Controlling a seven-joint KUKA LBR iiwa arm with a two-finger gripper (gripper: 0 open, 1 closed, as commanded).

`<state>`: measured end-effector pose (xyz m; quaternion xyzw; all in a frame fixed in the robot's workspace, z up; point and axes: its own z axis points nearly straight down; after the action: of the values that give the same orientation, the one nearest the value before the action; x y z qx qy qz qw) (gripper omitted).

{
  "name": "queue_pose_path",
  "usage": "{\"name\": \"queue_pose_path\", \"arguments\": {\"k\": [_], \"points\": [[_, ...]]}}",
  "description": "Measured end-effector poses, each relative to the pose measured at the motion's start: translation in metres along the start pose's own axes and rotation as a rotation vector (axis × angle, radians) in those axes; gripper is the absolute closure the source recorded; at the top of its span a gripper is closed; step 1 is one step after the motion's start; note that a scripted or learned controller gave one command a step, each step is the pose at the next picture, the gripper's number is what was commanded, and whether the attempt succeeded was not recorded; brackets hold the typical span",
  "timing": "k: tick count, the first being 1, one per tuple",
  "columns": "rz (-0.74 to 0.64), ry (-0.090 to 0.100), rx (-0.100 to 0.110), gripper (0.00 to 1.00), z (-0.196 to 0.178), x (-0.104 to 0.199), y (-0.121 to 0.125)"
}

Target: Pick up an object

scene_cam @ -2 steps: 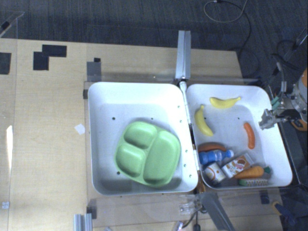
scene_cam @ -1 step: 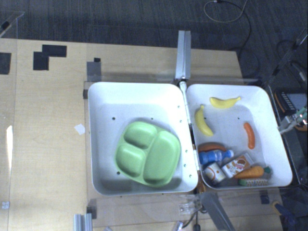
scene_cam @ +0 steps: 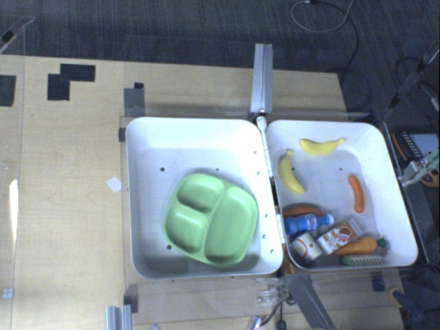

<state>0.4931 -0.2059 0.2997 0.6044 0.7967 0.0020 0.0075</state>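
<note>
The left bin (scene_cam: 144, 184) holds a green plate (scene_cam: 212, 218) with three compartments, lying slightly tilted. In the right bin (scene_cam: 385, 157) lie two yellow bananas (scene_cam: 321, 145) (scene_cam: 291, 172), an orange-red sausage (scene_cam: 356, 192), a brown sausage (scene_cam: 302, 210), a blue bottle (scene_cam: 307, 223), a small carton (scene_cam: 338, 238) and a carrot (scene_cam: 357, 246). A grey piece with a bit of orange behind it, which looks like my gripper (scene_cam: 411, 173), sits at the right edge, just outside the right bin's rim and away from every object.
A metal divider post (scene_cam: 262, 81) stands behind the seam between the bins. Cables and dark equipment (scene_cam: 412, 143) crowd the right side. The wooden bench (scene_cam: 62, 184) stretches left of the bins. The right bin's objects cluster along its front edge.
</note>
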Motion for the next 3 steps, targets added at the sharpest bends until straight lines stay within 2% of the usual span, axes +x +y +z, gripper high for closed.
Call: {"name": "queue_pose_path", "arguments": {"k": [3], "points": [[-0.017,-0.014,-0.019,1.00,-0.036,-0.001,0.007]]}}
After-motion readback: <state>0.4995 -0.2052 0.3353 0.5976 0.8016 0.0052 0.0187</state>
